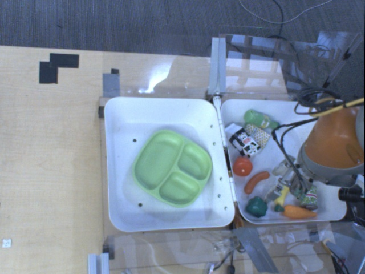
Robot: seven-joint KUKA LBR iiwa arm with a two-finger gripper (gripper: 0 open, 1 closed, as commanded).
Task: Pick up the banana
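The counter (51,170) is pale wood, with black tape marks (57,66) near its far left corner and dark grey carpet (142,10) beyond it, where a thin cable (274,10) loops across the floor. The left bin (120,124) holds a light green divided plate (173,168) with three compartments, lying a little right of the bin's centre. The right bin (285,110) is crowded: a green bottle (259,119) at the back, a black-and-white carton (243,142) beside it, a red ball (242,166) and a red sausage (256,181) further forward, a dark green vegetable (256,206) at the front edge and an orange carrot (299,212) to its right.

The banana (281,197) is small and yellow, seen only as a short strip between the green vegetable and the carrot, close to the bin's front wall. The arm (333,147), with its orange band, hangs over the right side of this bin, and the jaws (289,182) sit directly above the banana, partly covering it. Whether they are parted or clamped on it I cannot tell from here; the metal parts blur together with the toys beneath.
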